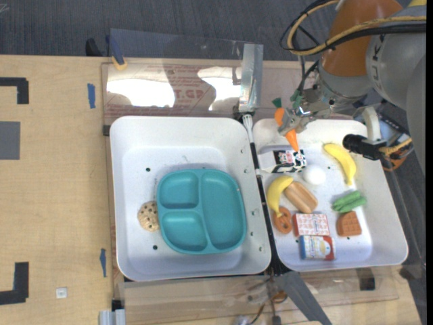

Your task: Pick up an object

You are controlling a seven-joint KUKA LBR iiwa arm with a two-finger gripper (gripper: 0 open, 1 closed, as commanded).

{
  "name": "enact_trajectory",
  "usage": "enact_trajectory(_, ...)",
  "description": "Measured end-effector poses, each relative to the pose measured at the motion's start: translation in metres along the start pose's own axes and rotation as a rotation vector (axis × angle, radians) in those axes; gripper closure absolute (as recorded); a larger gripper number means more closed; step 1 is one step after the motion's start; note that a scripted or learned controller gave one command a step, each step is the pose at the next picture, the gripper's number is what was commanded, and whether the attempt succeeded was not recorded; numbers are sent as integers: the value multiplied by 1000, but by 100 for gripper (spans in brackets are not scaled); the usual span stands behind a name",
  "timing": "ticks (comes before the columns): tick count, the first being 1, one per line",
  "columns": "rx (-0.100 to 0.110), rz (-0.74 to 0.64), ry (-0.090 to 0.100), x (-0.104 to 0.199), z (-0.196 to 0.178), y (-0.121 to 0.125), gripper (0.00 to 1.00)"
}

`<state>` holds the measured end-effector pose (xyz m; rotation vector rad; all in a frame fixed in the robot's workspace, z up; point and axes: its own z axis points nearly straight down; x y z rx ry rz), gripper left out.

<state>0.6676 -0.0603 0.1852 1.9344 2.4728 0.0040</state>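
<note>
My gripper [291, 123] hangs over the back left corner of the right bin [389, 242]. An orange carrot [292, 141] with a green top runs slantwise between its fingers, with its top end sticking out to the upper left and its tip below. The fingers look shut on the carrot. Lower in the same bin lie a yellow banana [340, 160], a second banana [277, 191], a hot dog bun [301, 196], a white ball [315, 176] and a black-and-white carton [289, 158].
The right bin also holds a green vegetable [348, 200], an orange waffle piece [349, 224], a red box [310, 223] and a small can [316, 247]. The left bin [128, 147] holds a teal divided plate [201, 210] and a cookie [148, 215].
</note>
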Motion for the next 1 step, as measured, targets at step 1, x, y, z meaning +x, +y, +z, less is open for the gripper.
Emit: enact_trajectory(1, -6, -19, -3, -2, -55, 1, 100)
